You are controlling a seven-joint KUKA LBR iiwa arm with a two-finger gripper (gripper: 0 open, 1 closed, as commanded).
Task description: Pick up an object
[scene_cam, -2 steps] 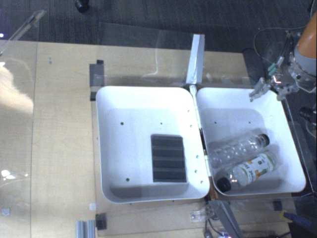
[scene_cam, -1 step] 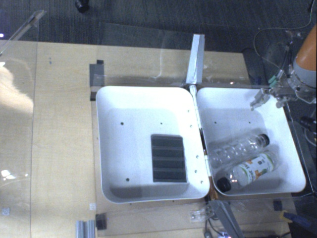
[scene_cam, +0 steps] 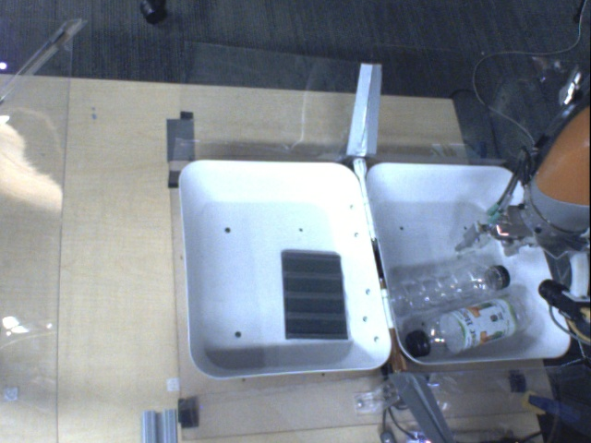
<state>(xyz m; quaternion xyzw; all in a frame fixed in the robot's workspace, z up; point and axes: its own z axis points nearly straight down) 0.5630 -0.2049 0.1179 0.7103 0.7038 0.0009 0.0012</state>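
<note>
Gripper over the right bin, two bottles below it.
The gripper (scene_cam: 489,229) hung near the right bin's (scene_cam: 416,187) right edge; whether it was open, I cannot tell. A clear bottle (scene_cam: 448,286) and a labelled bottle (scene_cam: 462,329) lay by the bin's front edge.

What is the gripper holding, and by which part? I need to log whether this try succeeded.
Nothing shows between its fingers. The gripper hangs over the right bin, apart from the clear bottle and the labelled bottle lying below it.

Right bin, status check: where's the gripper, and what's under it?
Gripper over right bin, nothing seen held. Clear bottle and labelled bottle lying side by side below it. Dark ridged block in left bin.
</note>
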